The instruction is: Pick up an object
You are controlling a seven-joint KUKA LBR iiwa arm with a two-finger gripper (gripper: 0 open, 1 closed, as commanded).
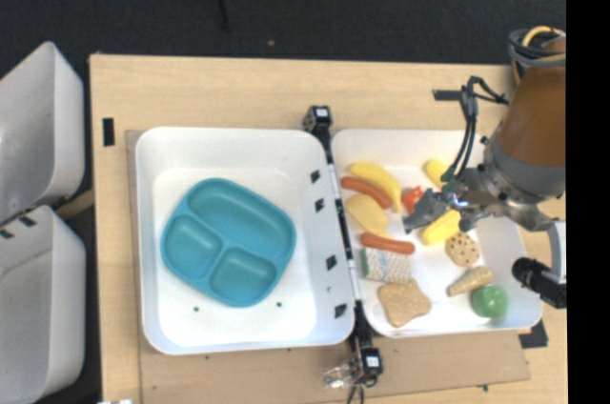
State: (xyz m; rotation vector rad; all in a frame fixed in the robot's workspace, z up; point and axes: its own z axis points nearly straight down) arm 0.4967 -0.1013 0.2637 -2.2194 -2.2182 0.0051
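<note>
The right bin (534, 321) is crowded with toy food, and the gripper (431, 208) hangs low over its middle, dark and blurred, so whether it is apart or together cannot be told; nothing can be seen held in it. Just left of it lie a banana (374, 175), a hot dog (368, 191) and a pale yellow piece (368, 213), packed close together. A small red piece (412, 198) sits right beside the gripper, and a yellow piece (439, 228) lies just beneath it. Another sausage (387, 244) lies lower, above a small packet (384, 266) whose print is too small to read. Nearby are a bread slice (403, 302), a cookie (462, 249), a tan wedge (469, 281) and a green ball (490, 301). The left bin (152, 316) holds a blue divided plate (228, 241).
</note>
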